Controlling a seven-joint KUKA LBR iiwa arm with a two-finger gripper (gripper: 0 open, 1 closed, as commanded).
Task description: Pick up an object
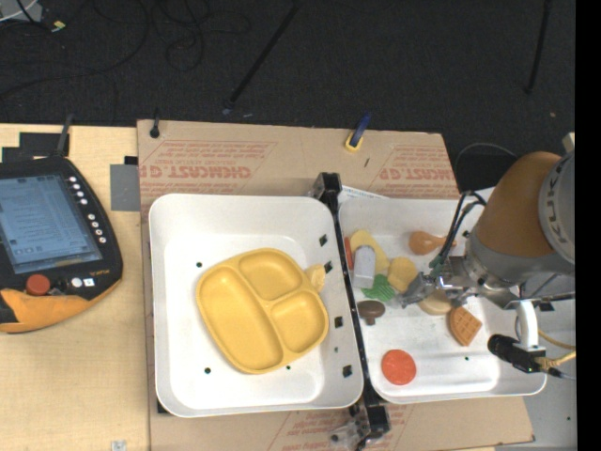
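The gripper (434,287) hangs low over the right bin (441,383), amid small toy foods: a waffle piece (464,326), a red disc (399,366), a yellow piece (402,272), a green piece (379,287). These probably are light, stiff plastic, somewhat slippery; the waffle piece's flat sides appear to offer the surest hold. The wrist hides the gripper's opening, so its state cannot be told. A pale object (434,303) just beneath it is partly covered. The left bin (188,224) carries a yellow divided tray (262,308).
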